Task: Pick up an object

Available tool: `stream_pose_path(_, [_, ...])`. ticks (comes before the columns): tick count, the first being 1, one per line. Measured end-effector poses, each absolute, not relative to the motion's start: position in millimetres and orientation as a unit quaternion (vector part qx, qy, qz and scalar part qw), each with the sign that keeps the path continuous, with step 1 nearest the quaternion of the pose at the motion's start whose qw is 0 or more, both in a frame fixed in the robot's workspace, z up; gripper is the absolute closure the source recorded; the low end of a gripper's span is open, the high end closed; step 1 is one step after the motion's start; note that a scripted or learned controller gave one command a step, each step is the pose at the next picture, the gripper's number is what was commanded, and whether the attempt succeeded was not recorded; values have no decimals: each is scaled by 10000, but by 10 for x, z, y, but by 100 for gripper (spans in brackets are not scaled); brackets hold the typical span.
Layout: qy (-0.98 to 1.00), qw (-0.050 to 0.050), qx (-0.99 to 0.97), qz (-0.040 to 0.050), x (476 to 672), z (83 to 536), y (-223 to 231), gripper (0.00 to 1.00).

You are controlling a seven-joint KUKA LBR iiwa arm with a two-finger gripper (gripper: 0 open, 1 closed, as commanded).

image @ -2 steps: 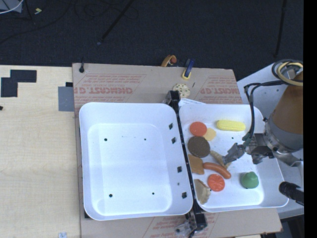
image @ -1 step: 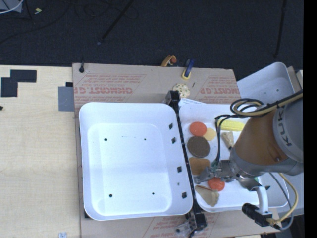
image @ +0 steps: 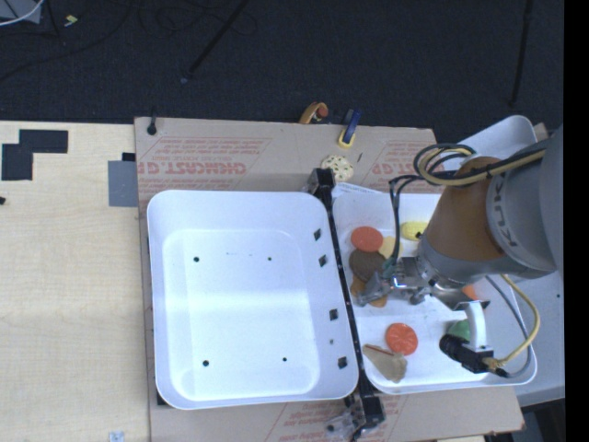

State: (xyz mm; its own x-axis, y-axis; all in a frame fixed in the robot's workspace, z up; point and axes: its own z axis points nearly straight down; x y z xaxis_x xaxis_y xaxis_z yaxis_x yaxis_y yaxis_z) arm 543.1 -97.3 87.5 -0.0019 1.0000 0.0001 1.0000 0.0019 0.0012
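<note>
My gripper [image: 375, 289] reaches down into the right bin [image: 433, 376], near its left wall. Its tips sit over a brown roundish object [image: 365, 264] and a small orange piece [image: 358, 286] beside it. An orange-red round object [image: 367, 238] lies just behind these. A second orange-red disc [image: 401, 339] lies toward the front of the bin, with a tan pointed piece [image: 387, 361] in front of it. A yellow object [image: 414, 231] shows partly behind the arm. Nothing is plainly seen between the fingers.
The left bin [image: 175, 247] stands beside the right one, split from it by a black divider [image: 339, 284]. The bulky grey arm with its orange band [image: 460, 224] covers the right bin's far right part. A pale dotted ball [image: 337, 167] and clips sit on the cardboard behind the bins.
</note>
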Motion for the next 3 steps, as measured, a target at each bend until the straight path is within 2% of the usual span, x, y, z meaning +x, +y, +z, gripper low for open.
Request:
stream_pose_path(1, [7075,5,7068,6,5983,878,-1019,0])
stream_pose_path(2, [7073,4,7069,5,6454,879,-1020,0])
stream_pose_path(3, [7079,-21,7063,-18,6430,972,-1026,100])
